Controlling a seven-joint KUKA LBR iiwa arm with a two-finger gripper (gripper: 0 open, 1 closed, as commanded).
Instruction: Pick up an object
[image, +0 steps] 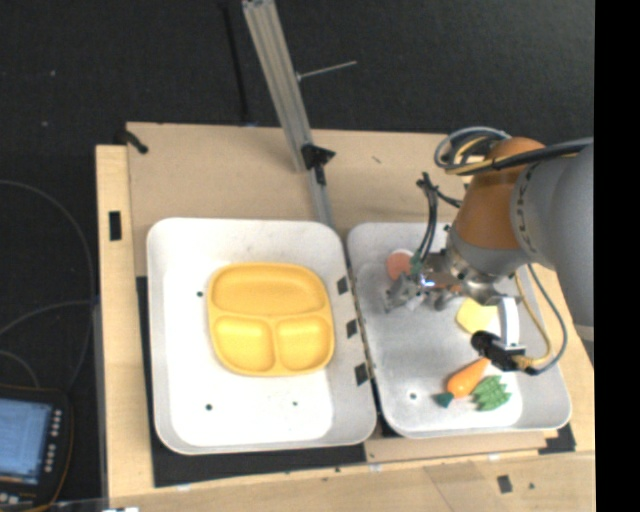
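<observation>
On the table (240, 175) sit 2 white bins. The left bin (180, 400) holds a yellow 3-compartment plate (270, 317). The arm reaches into the right bin (400, 350), with its claw (415, 285) low near the bin's upper left part, just beside a pinkish-red object (399, 264); whether the claw is spread or pressed together cannot be told. A pale yellow piece (474, 316) lies beside the wrist. A toy carrot (466, 379) and a green toy (492, 392) lie near the bin's lower right.
</observation>
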